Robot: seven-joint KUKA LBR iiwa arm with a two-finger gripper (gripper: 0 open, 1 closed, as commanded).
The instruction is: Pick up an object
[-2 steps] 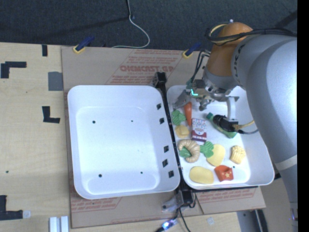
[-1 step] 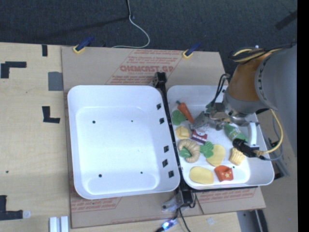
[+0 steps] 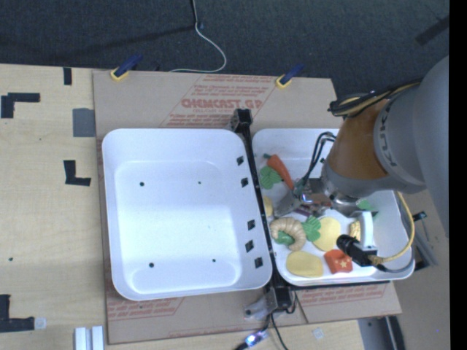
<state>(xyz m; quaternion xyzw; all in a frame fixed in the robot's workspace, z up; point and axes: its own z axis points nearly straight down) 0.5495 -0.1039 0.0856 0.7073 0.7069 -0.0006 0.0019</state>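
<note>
The arm (image 3: 427, 130) is a thick, rounded grey tube with smooth casing. Just above the claw (image 3: 305, 201) sits a broad orange band (image 3: 357, 148), and dark lettering runs along the grey shell beside it. Thin black cables (image 3: 321, 155) loop from the band toward the claw, which is small, dark and metallic. A yellow cable (image 3: 398, 250) curves below it, ending at a black fitting.

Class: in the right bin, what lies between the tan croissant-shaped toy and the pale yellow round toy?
In the camera view, a green leafy toy lies between the tan croissant-shaped toy and the pale yellow round toy.
</note>
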